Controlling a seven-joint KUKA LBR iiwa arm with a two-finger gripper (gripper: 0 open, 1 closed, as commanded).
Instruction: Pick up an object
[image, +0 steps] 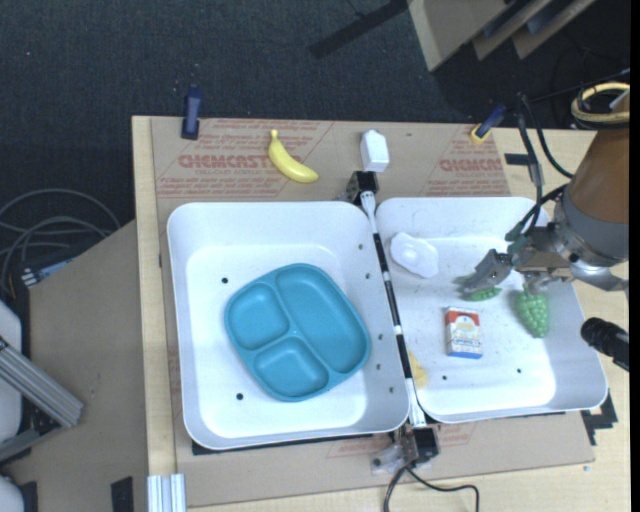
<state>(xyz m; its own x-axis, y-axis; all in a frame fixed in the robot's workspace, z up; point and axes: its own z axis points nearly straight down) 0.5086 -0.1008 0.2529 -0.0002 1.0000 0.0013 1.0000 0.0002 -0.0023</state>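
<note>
Dark blue carpet lies all around a big flat desk (300, 165) of pale brown board with red letters on it. On this desk sit two shallow white bins side by side. Inside the left white bin (200, 240) lies a blue plastic plate with three hollow parts (294, 330), near the middle.

From the right side comes the grey robot arm with an orange band (600, 195). It reaches over the right white bin (480, 400). Its metal jaws (487, 272) hang low over the upper middle of that bin, right above a small green thing (481, 292). Whether the jaws are wide or closed, and whether they grip anything, I cannot tell.

Just beside the arm, toward the right wall of the bin, lies a bunch of green toy grapes (535, 312). To the left of the jaws rests a white rounded lump (414, 253), close to the bin's left wall. Below the jaws, well apart from them, lies a small flat box with a red top and a white and blue front (464, 332).

Up on the bare board behind the left bin lies a yellow toy banana (289, 161). Near it, behind the gap between the bins, sits a small white block (375, 150).
</note>
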